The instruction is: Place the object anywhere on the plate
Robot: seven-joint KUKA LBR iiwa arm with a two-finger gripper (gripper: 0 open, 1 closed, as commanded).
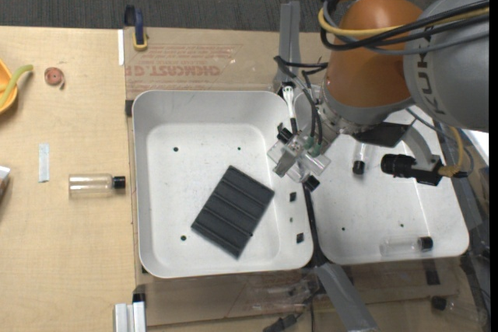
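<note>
Gripper [298, 159] sits over the seam between the two white bins, at the right rim of the left bin [144, 190]. Whether it is open or closed cannot be told from this angle, and no item can be seen in it. Above it the grey arm [455, 58] with its orange band [373, 50] reaches in from beyond the right bin.

Dark ribbed plate [233, 211] lies flat and tilted on the floor of the left bin, toward its lower middle, apart from the gripper and from all four walls.

Right bin [366, 233], directly adjoining the left bin, carries a clear bottle with a dark cap [405, 246] lying on its side near the front rim. A black cylindrical piece [408, 167] shows over that bin under the arm; whether it is a loose object or part of the rig cannot be told.

Outside the left bin, on the wooden bench [70, 260] to its far side, a second clear bottle [95, 183] lies on its side.
</note>
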